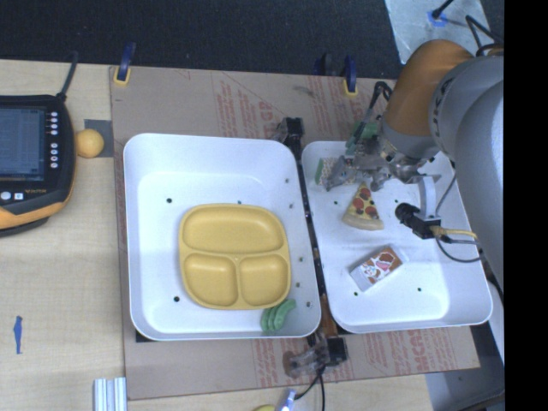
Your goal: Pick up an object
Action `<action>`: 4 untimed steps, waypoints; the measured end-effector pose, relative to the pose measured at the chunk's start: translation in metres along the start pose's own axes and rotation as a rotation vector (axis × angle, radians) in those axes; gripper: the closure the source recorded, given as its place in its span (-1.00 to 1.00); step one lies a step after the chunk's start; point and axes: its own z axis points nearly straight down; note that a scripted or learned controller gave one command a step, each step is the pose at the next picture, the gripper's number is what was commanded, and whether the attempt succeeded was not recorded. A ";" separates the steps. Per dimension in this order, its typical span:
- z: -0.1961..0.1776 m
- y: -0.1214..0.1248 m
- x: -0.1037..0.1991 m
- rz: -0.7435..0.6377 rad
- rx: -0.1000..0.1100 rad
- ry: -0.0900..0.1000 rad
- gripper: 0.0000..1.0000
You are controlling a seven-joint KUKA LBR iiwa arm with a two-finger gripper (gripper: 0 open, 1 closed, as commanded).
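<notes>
Pincer (364,171) hangs just above the pizza slice (364,208); its grip state unreadable.

A yellow divided plate (233,256) lies flat in the middle of the left bin (145,229), with a small green toy (276,316) against that bin's near right corner. In the right bin (462,302), a pizza slice toy (364,208) lies toward the far left corner, and a small printed box (376,268) lies flat, askew, near the middle.
</notes>
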 end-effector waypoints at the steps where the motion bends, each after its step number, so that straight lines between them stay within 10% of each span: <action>1: 0.000 -0.016 -0.026 0.002 0.002 0.000 -1.00; 4: 0.001 -0.015 0.010 -0.001 0.004 0.000 -1.00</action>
